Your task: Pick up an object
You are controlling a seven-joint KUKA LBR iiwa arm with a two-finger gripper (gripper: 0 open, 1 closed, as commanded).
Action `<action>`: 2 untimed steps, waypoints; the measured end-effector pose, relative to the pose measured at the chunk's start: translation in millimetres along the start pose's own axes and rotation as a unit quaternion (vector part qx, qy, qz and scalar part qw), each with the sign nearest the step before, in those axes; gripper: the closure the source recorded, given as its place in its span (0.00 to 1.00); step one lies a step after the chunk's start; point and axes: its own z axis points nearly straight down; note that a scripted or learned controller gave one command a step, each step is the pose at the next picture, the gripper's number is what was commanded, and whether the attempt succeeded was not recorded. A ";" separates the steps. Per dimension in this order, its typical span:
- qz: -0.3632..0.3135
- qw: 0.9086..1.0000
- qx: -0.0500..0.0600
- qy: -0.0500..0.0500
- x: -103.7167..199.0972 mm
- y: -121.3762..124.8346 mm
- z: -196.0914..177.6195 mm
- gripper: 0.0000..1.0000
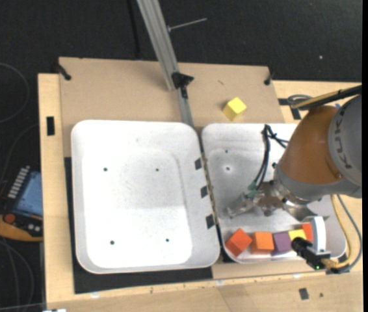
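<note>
KUKA arm poised inside the right bin [236, 142], above a row of coloured blocks.

The jaws [246, 203] hang low over the bin floor; whether they are spread or closed cannot be told. The orange-red block [239, 240] lies just beside them, toward the bin's near wall, heading a row with an orange block [262, 241], purple block [281, 242] and yellow block [297, 236]. The row runs left to right. A yellow cube [235, 108] sits on the desk [119, 90], well apart.

The arm [317, 155] covers much of the right bin [236, 148], hiding its far-right wall. Below the arm, the claw [252, 203] is too blurred to read, and a yellow block [299, 234] is partly hidden.
</note>
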 end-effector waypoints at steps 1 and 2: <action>-0.002 1.000 -0.005 -0.001 -13.4 48.1 39.2 0.00; 0.001 1.000 -0.007 -0.004 -93.8 92.9 36.7 0.00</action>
